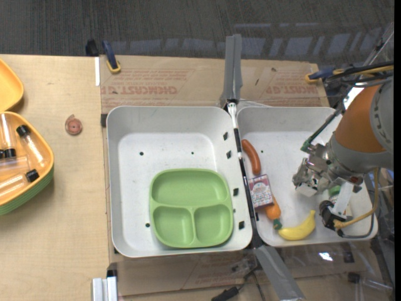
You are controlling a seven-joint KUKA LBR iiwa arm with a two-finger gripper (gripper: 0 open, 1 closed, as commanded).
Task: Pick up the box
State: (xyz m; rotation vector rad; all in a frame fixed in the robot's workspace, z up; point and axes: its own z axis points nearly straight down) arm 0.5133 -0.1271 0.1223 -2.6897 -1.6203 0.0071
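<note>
Two white bins sit side by side on cardboard; the divider [233, 115] between them is the reference.

Left bin [125, 143]: a green three-compartment plate [191, 207] lies flat on its floor, toward the near side, its right edge close to the divider.

Right bin [282, 121]: the box [260, 190], small with a pink-purple printed face, lies flat just right of the divider, roughly mid-length. A red sausage [252, 157] lies beyond the box along the divider, its near end close to the box's far edge. A carrot [272, 211] sits at the box's near right corner, apparently touching it. A banana [298, 227] lies just past the carrot, farther from the divider, by the bin's near wall.

The arm [366, 127] enters from the right, its orange band over the right bin's far side from the divider. The gripper [311, 179] is low over the right bin's floor, well apart from the box, with bare floor between them. Nothing is visibly between its fingers; how far apart they stand cannot be told from this angle. Box not grasped.

Well left of the divider, on the wooden bench: a yellow tray [22, 162] with vials, and a small pink disc [74, 126].
</note>
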